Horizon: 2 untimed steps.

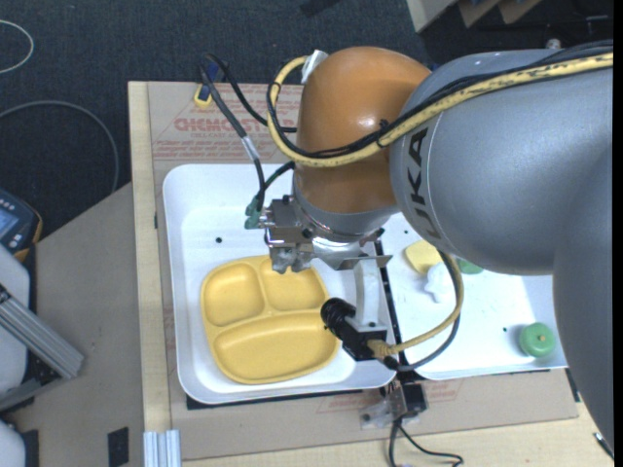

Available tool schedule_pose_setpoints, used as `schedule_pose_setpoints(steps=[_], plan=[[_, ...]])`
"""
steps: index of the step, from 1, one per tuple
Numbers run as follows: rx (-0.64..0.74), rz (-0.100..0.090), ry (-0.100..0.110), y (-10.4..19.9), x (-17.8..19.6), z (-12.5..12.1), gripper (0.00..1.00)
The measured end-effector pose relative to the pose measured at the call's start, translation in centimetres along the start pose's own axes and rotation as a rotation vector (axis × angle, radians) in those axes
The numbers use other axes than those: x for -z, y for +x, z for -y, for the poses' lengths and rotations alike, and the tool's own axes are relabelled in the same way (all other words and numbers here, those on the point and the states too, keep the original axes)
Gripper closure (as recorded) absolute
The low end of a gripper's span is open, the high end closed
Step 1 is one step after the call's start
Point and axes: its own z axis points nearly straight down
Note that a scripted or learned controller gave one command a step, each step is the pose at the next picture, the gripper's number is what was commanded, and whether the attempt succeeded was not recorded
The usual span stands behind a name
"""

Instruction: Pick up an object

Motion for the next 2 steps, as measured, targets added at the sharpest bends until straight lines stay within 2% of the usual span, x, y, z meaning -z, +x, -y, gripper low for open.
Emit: schedule_pose_setpoints(steps=[1, 2], plan=[[-0.011, 0.000, -0.010, -4.1, 5.9, -1.5, 1.00], [-0.013, 0.004, 0.006, -7.3, -5.2, -3.3, 1.00]])
